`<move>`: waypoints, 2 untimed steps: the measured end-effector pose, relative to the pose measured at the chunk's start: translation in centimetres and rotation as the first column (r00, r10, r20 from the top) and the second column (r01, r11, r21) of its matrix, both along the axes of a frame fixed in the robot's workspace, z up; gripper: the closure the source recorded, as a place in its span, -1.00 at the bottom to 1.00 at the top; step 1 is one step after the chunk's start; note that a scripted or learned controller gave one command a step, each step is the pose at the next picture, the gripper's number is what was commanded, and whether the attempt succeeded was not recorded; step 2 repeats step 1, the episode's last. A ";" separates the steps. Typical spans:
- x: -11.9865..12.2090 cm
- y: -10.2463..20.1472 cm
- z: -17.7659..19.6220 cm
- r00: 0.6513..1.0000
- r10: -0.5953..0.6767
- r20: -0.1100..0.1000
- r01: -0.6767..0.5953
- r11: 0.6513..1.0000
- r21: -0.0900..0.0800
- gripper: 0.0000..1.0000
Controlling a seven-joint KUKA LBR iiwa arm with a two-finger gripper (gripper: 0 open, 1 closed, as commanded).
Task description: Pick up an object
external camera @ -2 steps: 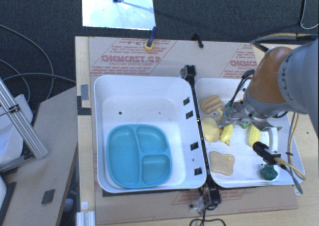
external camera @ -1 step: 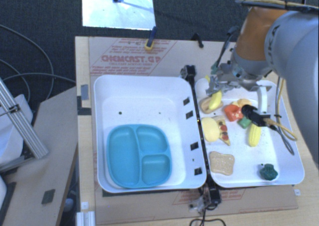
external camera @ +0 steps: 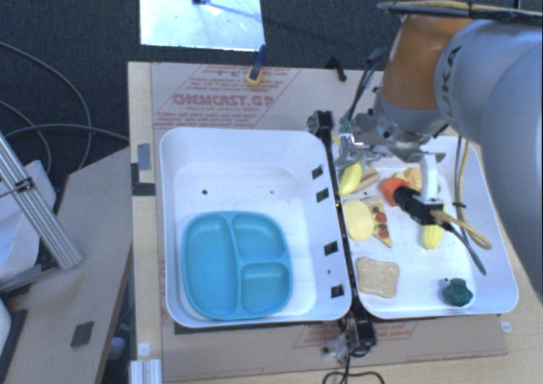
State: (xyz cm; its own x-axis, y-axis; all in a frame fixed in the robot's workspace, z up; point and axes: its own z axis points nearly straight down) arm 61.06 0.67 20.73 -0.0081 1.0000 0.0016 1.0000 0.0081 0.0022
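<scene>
Just below the gripper [external camera: 361, 153] (finger state hidden — cannot tell) lies a yellow banana [external camera: 349, 177].

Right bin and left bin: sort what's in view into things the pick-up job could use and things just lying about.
For the job:
gripper, low over the right bin
toy foods in that bin: banana, pizza slice, bread slice, corn cob, green piece

Just lying about:
blue divided plate in the left bin
cardboard sheet
</scene>
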 end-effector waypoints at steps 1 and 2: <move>-1.9 1.4 1.6 1.000 -0.001 -0.001 0.001 1.000 0.000 1.00; -1.9 1.4 1.6 1.000 -0.001 -0.001 0.001 1.000 0.000 1.00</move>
